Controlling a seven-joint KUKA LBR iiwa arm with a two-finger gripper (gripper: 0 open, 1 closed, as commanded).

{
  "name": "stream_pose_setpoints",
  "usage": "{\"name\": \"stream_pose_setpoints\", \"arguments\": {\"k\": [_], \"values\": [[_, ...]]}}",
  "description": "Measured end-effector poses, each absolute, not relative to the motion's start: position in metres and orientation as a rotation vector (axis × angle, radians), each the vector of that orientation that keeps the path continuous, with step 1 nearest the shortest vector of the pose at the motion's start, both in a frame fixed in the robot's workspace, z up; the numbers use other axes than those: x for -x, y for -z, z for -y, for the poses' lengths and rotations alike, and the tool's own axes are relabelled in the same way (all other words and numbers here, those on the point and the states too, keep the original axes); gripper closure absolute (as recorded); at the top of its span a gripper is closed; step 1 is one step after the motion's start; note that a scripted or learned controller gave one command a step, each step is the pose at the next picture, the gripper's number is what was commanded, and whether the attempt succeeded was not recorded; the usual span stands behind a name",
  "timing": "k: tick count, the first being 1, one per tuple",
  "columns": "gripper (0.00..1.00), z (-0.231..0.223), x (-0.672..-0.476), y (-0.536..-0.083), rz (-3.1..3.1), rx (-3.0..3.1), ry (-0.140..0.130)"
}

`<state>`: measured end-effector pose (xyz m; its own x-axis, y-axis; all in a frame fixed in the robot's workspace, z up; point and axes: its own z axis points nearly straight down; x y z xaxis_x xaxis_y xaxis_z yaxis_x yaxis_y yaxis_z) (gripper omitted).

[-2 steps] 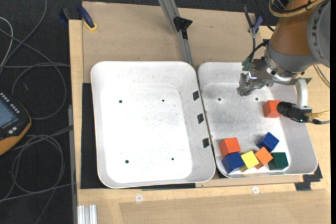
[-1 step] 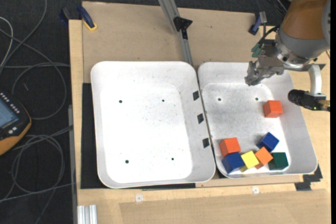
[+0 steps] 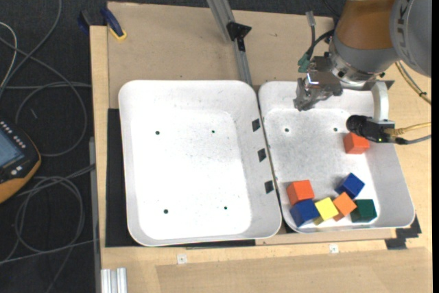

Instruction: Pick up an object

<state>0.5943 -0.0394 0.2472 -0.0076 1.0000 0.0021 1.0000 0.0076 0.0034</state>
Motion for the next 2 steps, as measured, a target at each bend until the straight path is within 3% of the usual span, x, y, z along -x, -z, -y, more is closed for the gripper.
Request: {"name": "stream_pose_setpoints", "arguments": {"k": [2], "values": [[1.00,-0.083,-0.578,-0.238,-2.233,-2.214,-0.003]]}}
